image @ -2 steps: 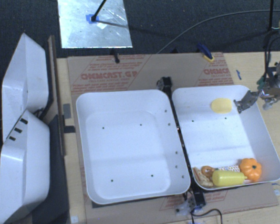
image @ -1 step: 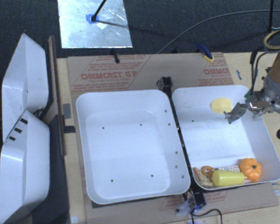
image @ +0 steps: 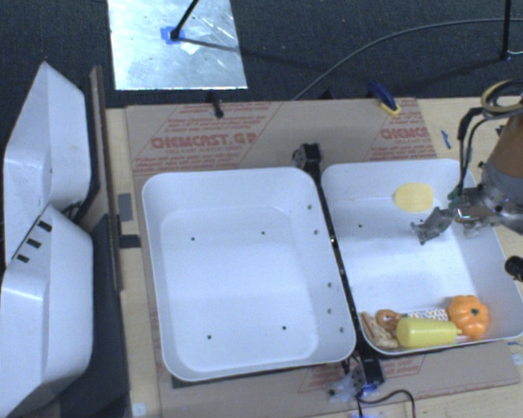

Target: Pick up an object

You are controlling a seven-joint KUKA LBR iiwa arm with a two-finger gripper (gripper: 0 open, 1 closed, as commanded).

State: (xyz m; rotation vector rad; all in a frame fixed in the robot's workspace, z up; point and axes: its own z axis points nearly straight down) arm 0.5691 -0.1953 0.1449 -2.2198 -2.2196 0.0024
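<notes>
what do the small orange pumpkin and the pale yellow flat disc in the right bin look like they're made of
Small orange pumpkin: probably moulded plastic, going by its smooth, evenly coloured lobes. Pale yellow flat disc: matte and thin, perhaps foam or soft plastic; the view is too coarse to tell.

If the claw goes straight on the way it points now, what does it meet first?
It points left and slightly down, so the claw probably meets the bare floor of the right bin first; depth is unclear.
</notes>
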